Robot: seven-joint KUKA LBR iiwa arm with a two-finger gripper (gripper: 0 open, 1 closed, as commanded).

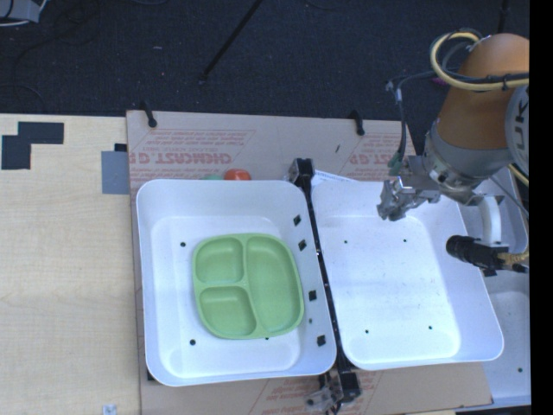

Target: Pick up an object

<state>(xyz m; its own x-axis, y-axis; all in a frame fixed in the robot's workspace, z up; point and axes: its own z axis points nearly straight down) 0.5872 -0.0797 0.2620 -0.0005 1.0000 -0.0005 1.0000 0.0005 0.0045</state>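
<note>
A green three-compartment plate [247, 285] lies flat in the middle of the left bin [164, 318]. My gripper [396, 204] hangs over the far edge of the right bin [406, 318], well to the right of the plate. Nothing shows between its fingers. A small orange-red object [237, 175] and a bit of green beside it peek out behind the far rim of the left bin.
A black divider [315, 275] runs between the two bins. A black cylindrical part [471, 252] juts over the right bin's right rim. Cardboard lies under the bins, with a wooden bench surface to the left.
</note>
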